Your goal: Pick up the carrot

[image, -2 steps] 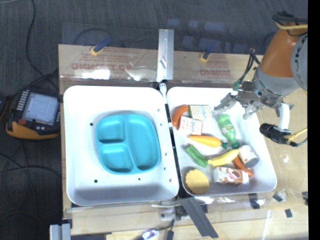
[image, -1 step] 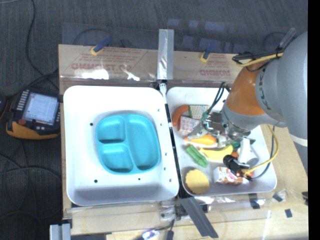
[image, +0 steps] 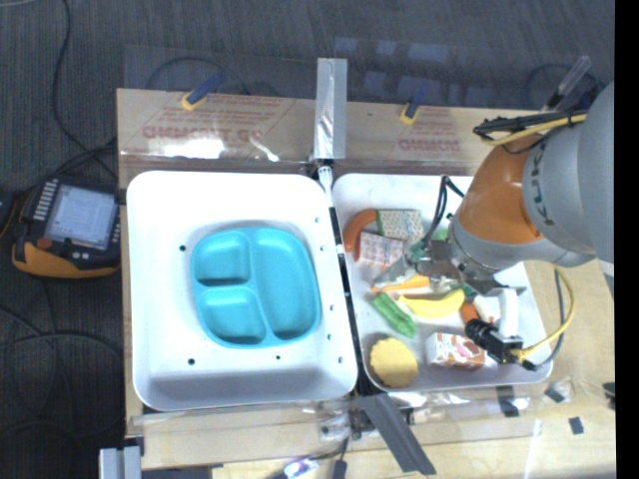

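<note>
While the gripper [image: 431, 263] is lowered into the right bin [image: 535, 372], its opening cannot be told. The carrot [image: 402, 287] is seen mid-bin, touching the banana [image: 437, 307] and green pod [image: 393, 312]; a neighbour could be grabbed instead.

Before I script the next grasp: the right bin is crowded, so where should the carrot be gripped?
Grip the carrot near its free left end, coming down from above and closing across its narrow width. It lies flat, pointing left-right, with the banana and a green vegetable close below it. The gripper covers its right end.
</note>
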Available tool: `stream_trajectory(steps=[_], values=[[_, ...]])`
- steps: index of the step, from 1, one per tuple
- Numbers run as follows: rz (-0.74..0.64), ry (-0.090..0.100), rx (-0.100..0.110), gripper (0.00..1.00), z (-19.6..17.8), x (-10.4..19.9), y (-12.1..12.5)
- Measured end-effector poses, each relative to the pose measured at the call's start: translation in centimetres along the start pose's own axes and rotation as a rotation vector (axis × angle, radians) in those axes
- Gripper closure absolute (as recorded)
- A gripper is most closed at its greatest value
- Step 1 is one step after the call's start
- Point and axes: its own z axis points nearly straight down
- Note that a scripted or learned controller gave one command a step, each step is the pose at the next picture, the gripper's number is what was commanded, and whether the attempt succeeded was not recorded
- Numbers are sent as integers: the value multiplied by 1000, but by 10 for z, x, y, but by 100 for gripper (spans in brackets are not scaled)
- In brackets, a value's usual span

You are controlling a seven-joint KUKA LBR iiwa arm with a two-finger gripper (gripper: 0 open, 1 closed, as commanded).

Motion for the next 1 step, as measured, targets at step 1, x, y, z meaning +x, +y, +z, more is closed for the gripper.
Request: stream_trajectory(steps=[1], values=[[-95,-7,11,0,5,17,19]])
